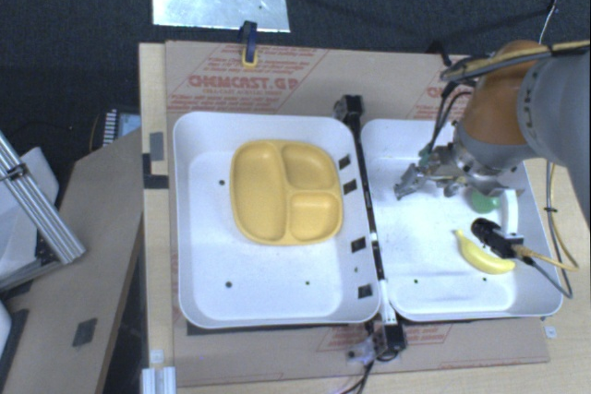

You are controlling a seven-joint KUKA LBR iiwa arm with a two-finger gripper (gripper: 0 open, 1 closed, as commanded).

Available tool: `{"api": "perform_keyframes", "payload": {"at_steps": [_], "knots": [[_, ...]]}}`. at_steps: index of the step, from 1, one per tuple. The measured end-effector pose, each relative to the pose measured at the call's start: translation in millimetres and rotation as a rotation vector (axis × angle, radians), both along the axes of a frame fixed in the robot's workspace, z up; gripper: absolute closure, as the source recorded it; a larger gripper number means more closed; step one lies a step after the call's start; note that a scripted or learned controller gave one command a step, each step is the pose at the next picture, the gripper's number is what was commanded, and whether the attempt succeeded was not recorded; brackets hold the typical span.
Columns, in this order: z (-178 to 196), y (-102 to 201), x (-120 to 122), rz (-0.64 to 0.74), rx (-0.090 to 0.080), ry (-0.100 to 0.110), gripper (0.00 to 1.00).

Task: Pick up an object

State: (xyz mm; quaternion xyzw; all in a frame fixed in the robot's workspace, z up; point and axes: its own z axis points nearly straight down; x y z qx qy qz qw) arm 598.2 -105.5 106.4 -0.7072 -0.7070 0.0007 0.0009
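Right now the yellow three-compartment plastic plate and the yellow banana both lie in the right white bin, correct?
No. The camera view shows the yellow three-compartment plastic plate in the left white bin; the yellow banana does lie in the right white bin.

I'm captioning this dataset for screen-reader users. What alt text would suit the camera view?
A grey robot arm with an orange band reaches in from the right, its gripper over the right white bin, close to a banana and a small green object partly hidden under the wrist. The left bin holds a yellow divided plate.
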Motion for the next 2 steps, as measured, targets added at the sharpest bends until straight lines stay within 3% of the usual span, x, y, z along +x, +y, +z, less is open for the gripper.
{"api": "perform_keyframes", "payload": {"at_steps": [1, 2], "knots": [[13.2, -0.3, 1.4, -0.001, -0.001, -0.005, 1.0], [68.7, -10.7, 3.6, -0.001, -0.002, -0.008, 1.0]]}}
